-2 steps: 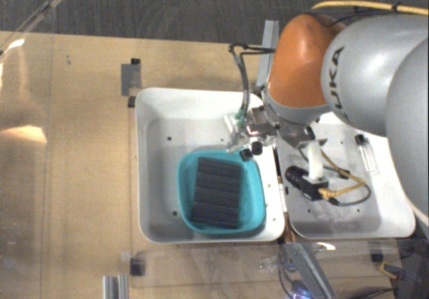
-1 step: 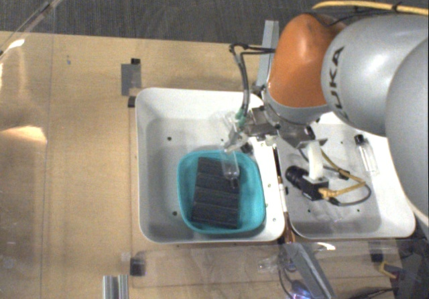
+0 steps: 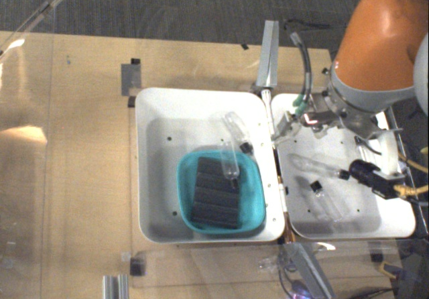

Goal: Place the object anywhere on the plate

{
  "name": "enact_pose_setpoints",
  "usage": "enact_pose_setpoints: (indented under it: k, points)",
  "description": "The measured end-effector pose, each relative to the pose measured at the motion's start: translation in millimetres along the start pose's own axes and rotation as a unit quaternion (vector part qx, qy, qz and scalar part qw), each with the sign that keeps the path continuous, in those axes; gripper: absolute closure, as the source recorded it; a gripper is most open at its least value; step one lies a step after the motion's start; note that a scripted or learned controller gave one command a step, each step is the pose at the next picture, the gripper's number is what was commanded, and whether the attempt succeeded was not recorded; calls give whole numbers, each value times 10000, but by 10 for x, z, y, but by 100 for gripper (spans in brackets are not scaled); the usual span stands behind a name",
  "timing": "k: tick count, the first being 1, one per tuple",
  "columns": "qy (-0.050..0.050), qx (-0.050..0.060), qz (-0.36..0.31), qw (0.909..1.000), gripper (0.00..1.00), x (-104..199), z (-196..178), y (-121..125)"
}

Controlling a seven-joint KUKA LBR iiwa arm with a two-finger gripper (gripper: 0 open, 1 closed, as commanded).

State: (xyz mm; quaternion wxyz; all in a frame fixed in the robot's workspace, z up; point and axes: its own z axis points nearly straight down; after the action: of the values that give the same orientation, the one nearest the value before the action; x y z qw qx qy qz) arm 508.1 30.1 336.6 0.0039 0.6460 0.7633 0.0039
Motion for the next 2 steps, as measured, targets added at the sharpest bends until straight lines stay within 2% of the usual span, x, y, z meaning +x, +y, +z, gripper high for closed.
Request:
enact_pose_setpoints:
  k: [1,2]
  points:
    - [-8,-39,-37,10000,100,11,-113,26]
    - [9,-11,11,10000,100,881,-879,-17]
